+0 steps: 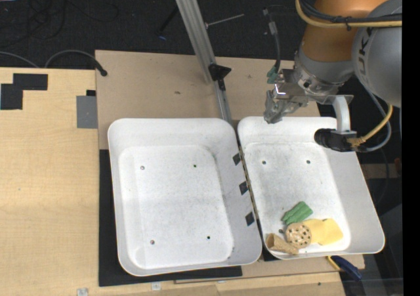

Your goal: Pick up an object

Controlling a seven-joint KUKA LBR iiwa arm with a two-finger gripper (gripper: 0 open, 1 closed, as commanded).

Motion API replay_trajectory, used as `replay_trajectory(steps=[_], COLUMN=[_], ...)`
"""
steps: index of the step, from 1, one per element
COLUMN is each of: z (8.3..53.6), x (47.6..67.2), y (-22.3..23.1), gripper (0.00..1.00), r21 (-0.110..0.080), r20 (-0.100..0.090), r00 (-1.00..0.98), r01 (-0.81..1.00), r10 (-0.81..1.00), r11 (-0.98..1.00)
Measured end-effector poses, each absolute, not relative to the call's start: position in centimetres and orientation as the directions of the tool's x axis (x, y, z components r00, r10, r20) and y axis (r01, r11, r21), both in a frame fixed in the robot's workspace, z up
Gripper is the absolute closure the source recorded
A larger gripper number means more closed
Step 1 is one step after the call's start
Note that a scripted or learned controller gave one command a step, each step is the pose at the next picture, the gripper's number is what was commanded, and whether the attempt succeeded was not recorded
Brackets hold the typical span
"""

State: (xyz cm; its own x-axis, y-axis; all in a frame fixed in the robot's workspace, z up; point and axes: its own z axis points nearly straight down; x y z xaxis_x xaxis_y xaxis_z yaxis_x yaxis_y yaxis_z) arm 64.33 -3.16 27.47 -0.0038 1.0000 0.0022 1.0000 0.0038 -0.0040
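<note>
— Hovering over the right bin's (pixel 341 212) far rim, the hand (pixel 274 115) carries nothing I can see; its opening I cannot tell. Picking hasn't begun.

— And the objects?

— Green piece (pixel 296 212), yellow piece (pixel 326 231), round cookie (pixel 297 233), clustered in the near corner, well apart from it. Next: travel there, descend. The corner wall crowds them.

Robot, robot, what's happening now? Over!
Hand up over right bin's far edge, nothing in it. Green toy, cookie, yellow piece piled in near corner. Nothing blocking.
</note>
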Motion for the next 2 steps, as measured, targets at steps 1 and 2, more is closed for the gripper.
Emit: replay_trajectory(steps=[1,2], z=[25.4,23.6], x=[63.6,62.6], y=[1.9,7.1], gripper=[1.0,1.0], r21=[-0.006,-0.006], r20=[0.002,0.002], r00=[-0.003,-0.004], r01=[1.0,1.0], r10=[1.0,1.0], r11=[0.003,0.004])
